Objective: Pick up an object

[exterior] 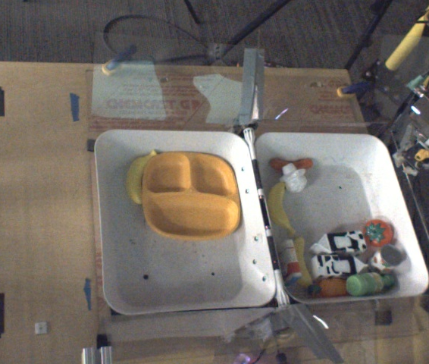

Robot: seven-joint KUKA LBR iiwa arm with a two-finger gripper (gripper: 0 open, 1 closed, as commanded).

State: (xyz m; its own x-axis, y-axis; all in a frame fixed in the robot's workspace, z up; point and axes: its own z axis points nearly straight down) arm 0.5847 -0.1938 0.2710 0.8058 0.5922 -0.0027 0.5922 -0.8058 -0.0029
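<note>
An orange divided plate point(191, 195) lies upside up in the left bin point(123, 279), partly covering a yellow item point(135, 179) at its left edge. The right bin point(351, 158) holds a yellow banana point(278, 209) along its left wall, a small white and red toy point(293, 173) near the back, and a cluster at the front: a black-and-white patterned item point(341, 252), a green bottle point(370, 283), a red and green round piece point(377, 233), an orange carrot-like piece point(332, 287) and a red-and-yellow tube point(293, 260).
Both white bins sit on a wooden bench with blue tape marks point(74, 106). A metal divider bar point(251, 89) stands behind the bins' shared wall. Cables and yellow-tipped hardware point(419, 36) crowd the far right.
</note>
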